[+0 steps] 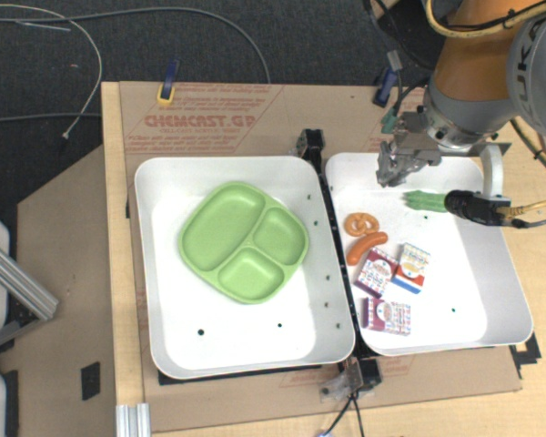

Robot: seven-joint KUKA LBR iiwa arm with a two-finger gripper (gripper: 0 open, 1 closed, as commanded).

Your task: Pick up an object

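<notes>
Objs in right bin
Pretzel [360, 222] above sausage [366, 246]; purple packets [376, 274], [385, 316]; small box [411, 268]; green piece [425, 201].

Left bin [164, 244]: a green divided plate [244, 241] occupies the centre; bare floor runs along the front and both sides. Right bin [491, 308]: pretzel [360, 222], sausage [366, 246] and three small packets [389, 285] crowd the left half, just beside one another. A green object [425, 201] lies near the back. The front right floor is open.

Red "CHEMCAST GP" printed on the cardboard sheet [200, 116].
</notes>
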